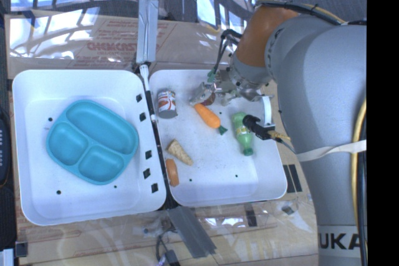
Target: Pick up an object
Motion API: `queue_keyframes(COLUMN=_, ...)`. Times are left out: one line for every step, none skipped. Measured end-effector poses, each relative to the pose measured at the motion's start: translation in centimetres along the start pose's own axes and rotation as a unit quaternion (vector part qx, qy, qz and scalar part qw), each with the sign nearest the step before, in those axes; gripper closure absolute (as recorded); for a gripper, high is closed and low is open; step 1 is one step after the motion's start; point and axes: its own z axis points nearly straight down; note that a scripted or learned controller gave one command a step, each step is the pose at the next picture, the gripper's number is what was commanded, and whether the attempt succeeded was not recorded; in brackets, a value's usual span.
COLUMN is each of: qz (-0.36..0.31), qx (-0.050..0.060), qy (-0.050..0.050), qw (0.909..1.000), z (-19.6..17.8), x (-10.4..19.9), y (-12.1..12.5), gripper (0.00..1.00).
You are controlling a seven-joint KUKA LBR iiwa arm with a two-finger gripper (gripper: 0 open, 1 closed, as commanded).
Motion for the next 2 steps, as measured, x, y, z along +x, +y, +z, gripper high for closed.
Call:
queue_keyframes(qz=-0.003, qx=0.0, qy=0.0, qw=1.0, z=-1.1, x=0.2, y=0.1, gripper=1.0)
queue_keyframes(qz=0.093, qx=-0.003, qy=0.001, qw=0.9956, z=-12.1, x=7.9, y=-1.2, gripper=1.0)
